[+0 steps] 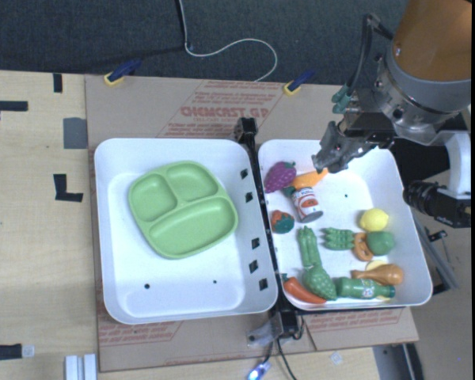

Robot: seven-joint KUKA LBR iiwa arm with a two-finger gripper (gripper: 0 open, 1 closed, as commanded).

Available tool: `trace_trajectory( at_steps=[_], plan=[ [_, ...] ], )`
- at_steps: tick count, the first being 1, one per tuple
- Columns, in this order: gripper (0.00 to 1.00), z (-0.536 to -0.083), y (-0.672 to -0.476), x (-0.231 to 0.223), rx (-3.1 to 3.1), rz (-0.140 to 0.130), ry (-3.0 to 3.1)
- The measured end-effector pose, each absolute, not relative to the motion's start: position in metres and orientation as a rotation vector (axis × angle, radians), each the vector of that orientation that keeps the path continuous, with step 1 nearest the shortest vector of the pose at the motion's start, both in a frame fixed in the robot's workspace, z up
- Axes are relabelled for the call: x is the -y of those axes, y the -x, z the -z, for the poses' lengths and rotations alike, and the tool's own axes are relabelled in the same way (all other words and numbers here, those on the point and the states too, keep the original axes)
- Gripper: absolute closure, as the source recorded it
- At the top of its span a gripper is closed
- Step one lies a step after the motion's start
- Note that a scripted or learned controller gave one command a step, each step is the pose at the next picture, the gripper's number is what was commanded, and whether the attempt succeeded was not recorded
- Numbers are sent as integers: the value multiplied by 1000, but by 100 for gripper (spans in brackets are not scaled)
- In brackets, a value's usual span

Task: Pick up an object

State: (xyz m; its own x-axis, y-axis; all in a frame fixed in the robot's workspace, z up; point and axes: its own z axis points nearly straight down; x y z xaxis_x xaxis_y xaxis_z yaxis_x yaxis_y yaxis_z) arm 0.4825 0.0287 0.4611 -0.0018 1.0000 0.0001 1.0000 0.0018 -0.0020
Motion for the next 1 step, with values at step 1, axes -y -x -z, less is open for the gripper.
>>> trace_trajectory(
  at_steps=[1],
  plan=[
    [100,-499,-484,-29,2224,1,2220]
  ],
)
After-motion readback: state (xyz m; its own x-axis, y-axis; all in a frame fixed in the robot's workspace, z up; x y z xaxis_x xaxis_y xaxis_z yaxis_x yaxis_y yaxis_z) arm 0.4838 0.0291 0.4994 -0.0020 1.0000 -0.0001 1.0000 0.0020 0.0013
